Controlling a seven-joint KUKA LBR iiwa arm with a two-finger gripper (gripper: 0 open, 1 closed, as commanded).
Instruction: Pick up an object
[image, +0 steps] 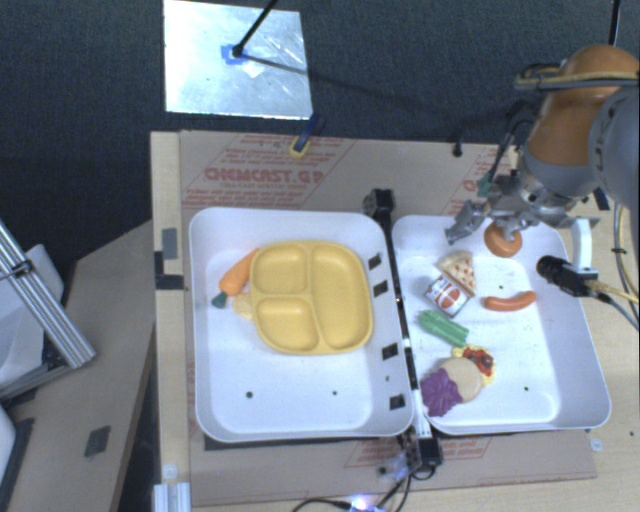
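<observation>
Camera view, bench: two shallow white bins sit side by side on a cardboard-covered bench, the left white bin and the right white bin parted by a black divider strip.
Arm: the grey arm with the orange band reaches in from the right, over the far end of the right bin.
Gripper: the two-finger gripper hangs above the right bin's far left corner; whether its fingers are spread or closed cannot be told at this angle, and nothing is seen between them.
Nearest object: a round orange toy lies just beside the gripper, toward the right.
Right bin, middle: a wedge-shaped pizza slice toy, a small red-and-white can, a red sausage toy and a green stick-shaped toy lie close together.
Right bin, near end: a purple-and-tan toy rests touching a small red-and-yellow toy.
Left bin: a yellow three-compartment plastic tray lies in the middle, with an orange carrot toy touching its left edge.
Background: a shiny metal sheet lies beyond the bench.
</observation>
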